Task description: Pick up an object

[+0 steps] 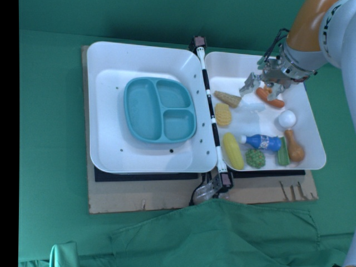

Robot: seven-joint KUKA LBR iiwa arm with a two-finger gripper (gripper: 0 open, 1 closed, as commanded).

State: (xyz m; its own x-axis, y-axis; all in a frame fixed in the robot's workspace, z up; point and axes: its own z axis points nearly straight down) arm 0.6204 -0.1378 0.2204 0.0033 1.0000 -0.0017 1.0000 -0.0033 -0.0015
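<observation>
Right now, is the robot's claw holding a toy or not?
Gripper: above the right bin, beside the toy carrot; open, shut or holding cannot be told.

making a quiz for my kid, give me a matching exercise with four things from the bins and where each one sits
Things:
1. teal divided plate
2. blue bottle
3. white ball
4. orange carrot

Places:
A. far part of the right bin, just below the gripper
B. middle of the left bin
C. near part of the right bin, lying between the yellow corn and the green pod
D. right side of the right bin, just above the brown drumstick

Pairs: 1-B, 2-C, 3-D, 4-A
</observation>
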